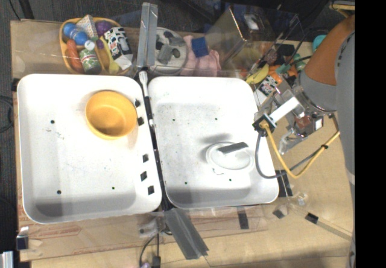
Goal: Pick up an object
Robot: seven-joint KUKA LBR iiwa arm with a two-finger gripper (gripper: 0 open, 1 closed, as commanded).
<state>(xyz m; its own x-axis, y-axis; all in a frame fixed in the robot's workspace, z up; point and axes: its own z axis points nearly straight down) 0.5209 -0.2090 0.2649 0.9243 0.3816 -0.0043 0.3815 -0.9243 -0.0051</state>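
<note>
Lying in the right bin (181,188), toward its front right, a pale round lid-like object (228,156) was seen with a dark grey strip across its top. Long axis of the strip ran left-right, tilted slightly up at right. Yellow bowl (110,114) was seen in the left bin (36,188). Gripper (297,127) was parked beyond the bin's right rim; its state could not be determined.

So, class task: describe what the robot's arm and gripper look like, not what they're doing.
The arm is rounded and grey, with an orange band above the wrist. The gripper is a cluster of bare metal and white parts. A black cable and a yellow cable loop beneath it.
</note>
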